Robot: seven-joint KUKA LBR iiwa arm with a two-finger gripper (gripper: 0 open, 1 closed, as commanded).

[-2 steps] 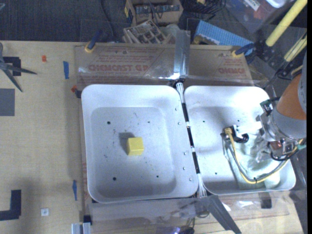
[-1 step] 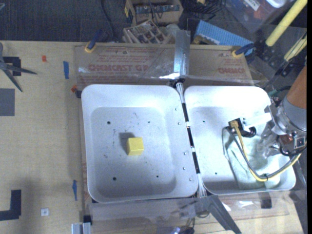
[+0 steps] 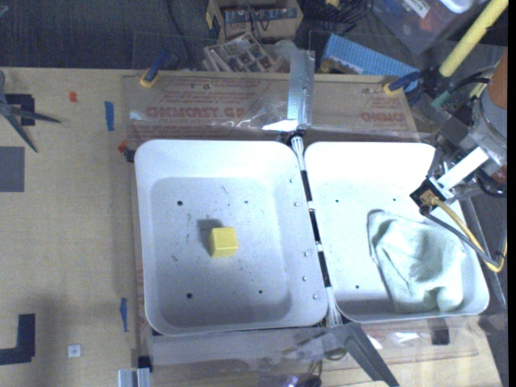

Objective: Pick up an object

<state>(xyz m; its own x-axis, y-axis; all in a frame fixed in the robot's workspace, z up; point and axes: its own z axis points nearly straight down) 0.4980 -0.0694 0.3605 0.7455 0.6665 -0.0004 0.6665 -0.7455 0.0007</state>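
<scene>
A small yellow cube [image 3: 223,241] lies near the middle of the left bin [image 3: 161,168], on its floor. A crumpled pale cloth [image 3: 415,260] fills the near right part of the right bin [image 3: 355,176]. My gripper [image 3: 481,139] hangs at the right edge of the view, over the far right corner of the right bin. It is up and to the right of the cloth, apart from it, and far from the cube.
The two white bins meet along a central rim [image 3: 310,216]. Behind them lies a clear plastic sheet with red lettering [image 3: 218,111]. Blue clamps [image 3: 153,75] hold the bench edge. A yellow cable [image 3: 468,232] loops over the right bin's right side.
</scene>
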